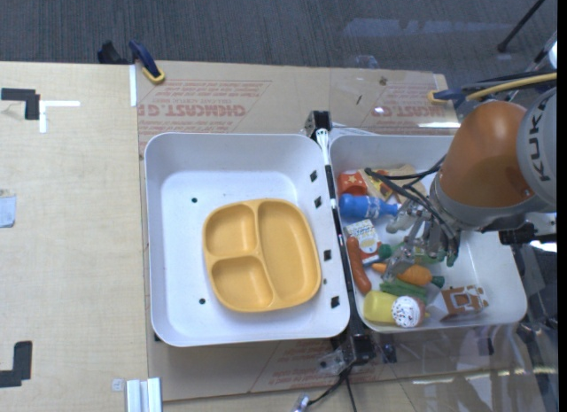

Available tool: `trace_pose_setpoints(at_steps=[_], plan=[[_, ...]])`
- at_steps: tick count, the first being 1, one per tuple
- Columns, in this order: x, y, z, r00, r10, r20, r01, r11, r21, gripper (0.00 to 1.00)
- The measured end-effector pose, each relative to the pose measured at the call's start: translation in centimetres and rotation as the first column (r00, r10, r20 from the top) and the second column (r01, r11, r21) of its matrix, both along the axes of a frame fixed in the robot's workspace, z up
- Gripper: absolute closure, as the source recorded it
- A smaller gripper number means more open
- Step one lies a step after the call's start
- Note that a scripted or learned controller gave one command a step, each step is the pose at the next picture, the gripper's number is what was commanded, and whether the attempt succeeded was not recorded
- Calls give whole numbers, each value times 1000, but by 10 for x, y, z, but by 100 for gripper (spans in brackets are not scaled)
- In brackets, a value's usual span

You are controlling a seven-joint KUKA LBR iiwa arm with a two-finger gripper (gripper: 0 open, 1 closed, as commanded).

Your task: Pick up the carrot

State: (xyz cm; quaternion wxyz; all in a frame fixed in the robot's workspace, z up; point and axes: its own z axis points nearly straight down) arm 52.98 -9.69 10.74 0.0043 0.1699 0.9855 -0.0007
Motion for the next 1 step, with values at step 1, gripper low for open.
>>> trace_pose_setpoints(at_steps=[1], plan=[[-38,-13,-8,999,-28,33,28,1000,-2,0]])
